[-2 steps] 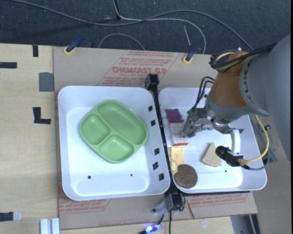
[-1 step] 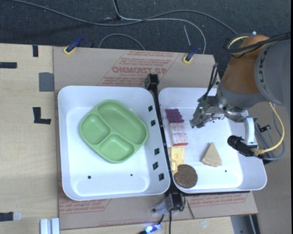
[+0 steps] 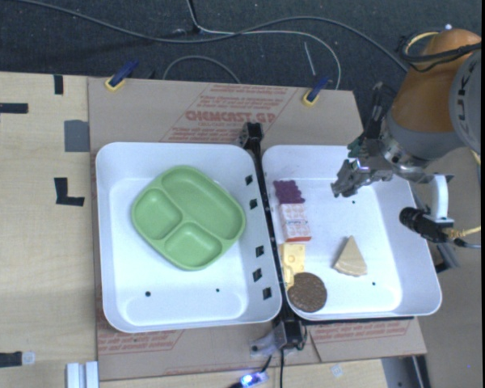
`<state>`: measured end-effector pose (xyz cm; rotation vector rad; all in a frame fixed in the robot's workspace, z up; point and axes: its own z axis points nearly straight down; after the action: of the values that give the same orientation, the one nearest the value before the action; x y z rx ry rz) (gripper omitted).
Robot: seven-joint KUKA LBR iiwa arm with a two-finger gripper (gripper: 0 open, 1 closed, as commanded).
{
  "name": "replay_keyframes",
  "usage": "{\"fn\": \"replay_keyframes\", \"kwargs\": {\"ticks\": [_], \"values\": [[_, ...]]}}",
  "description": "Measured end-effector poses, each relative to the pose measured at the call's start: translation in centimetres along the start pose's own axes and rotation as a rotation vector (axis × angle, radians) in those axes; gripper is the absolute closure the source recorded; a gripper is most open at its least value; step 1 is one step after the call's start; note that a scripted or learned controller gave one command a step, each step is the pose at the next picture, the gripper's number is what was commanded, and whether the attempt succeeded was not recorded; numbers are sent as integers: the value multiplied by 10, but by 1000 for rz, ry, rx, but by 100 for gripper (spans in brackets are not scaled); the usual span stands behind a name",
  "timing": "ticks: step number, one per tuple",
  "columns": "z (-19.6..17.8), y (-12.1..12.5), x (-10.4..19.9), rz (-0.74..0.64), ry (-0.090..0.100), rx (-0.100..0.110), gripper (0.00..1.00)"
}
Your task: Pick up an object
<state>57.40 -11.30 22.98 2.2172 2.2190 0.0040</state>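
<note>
Brown round cookie (image 3: 308,292) sits at front of right bin (image 3: 404,293), w/ yellow cheese block (image 3: 293,258), pink wafer (image 3: 295,221) & purple piece (image 3: 288,191) behind it along left wall. Tan wedge (image 3: 351,258) lies mid-bin. Gripper (image 3: 345,183) hovers above bin's rear, nothing in it; claw state can't be told. Left bin (image 3: 117,241) holds green divided plate (image 3: 188,217).

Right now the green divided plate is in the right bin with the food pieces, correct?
Not quite. The camera view shows the green divided plate alone in the left bin; the food pieces lie in the right bin.
</note>
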Motion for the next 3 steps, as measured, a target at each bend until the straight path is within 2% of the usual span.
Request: {"fn": "replay_keyframes", "kwargs": {"ticks": [1,3], "values": [[-63,4,-2,-1,0,1,100],[-55,-4,99,-5,3,7,100]]}}
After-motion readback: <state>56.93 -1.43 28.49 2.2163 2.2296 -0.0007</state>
